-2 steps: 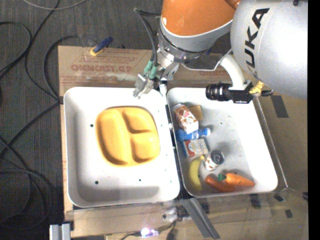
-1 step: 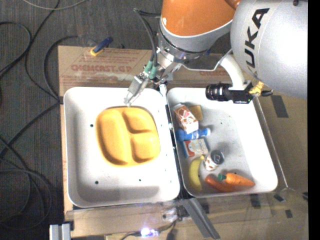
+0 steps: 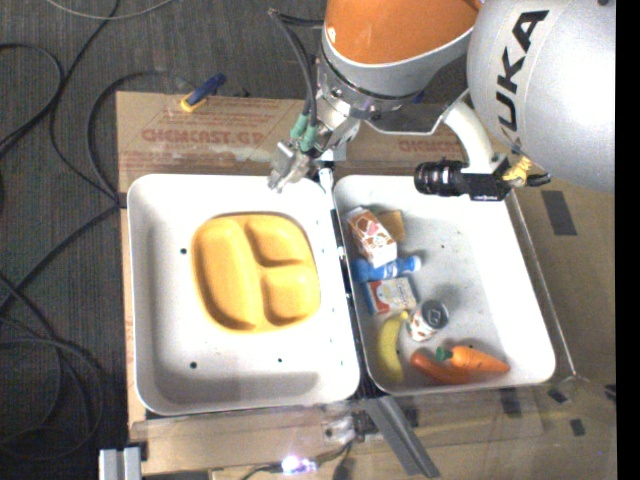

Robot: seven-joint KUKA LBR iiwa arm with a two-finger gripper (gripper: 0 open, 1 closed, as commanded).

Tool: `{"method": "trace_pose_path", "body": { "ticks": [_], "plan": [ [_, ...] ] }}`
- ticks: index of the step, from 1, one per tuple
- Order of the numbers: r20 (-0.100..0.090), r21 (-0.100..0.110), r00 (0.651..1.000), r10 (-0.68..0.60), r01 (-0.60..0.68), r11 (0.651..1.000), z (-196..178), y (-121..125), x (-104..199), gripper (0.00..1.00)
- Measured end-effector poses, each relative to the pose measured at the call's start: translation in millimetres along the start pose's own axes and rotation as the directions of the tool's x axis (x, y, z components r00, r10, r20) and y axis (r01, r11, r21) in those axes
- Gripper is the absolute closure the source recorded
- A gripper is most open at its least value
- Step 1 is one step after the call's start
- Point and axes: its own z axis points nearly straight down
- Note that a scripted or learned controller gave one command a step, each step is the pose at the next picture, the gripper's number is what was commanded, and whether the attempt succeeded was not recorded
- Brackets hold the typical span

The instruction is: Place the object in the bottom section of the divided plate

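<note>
The yellow divided plastic plate (image 3: 257, 271) lies near the middle of the left shallow white bin (image 3: 160, 368), one long section running down its nine o'clock side and two smaller ones stacked toward three o'clock, so I judge the lower small section at about five o'clock to be the likely target. The pincer (image 3: 293, 166) hangs over the left bin's far rim at roughly one o'clock from the plate; whether it is released or clenched I cannot tell, and nothing is visible in it. The candidate objects all sit in the right shallow white bin (image 3: 535, 298): a small printed carton (image 3: 371, 236) at the top, a blue bottle (image 3: 400, 266) lying just below it, a flat printed packet (image 3: 392, 295), a small metal can (image 3: 433, 316), a yellow banana (image 3: 390, 346) and an orange toy carrot (image 3: 460, 362) toward six o'clock. Which one is meant is unclear; none is on the plate yet. The bins rest on a brown cardboard sheet (image 3: 200, 133) over the bench, with dark carpet (image 3: 50, 168) and loose cables (image 3: 30, 298) around.
</note>
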Motion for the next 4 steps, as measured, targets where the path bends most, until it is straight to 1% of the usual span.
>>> {"method": "trace_pose_path", "body": {
  "ticks": [1,2,3,4],
  "plan": [
    [-0.002,-0.001,0.996,-0.087,0.087,0.996,-14.7,-2.9,-22.3,1.0],
    [-0.007,-0.001,0.962,-0.273,0.273,0.962,57.2,-15.9,89.0,1.0],
    [-0.002,-0.004,0.967,-0.256,0.256,0.967,10.5,-59.2,32.2,1.0],
    [-0.004,-0.003,0.977,-0.214,0.214,0.977,53.1,-69.6,11.9,1.0]
  ]
}}
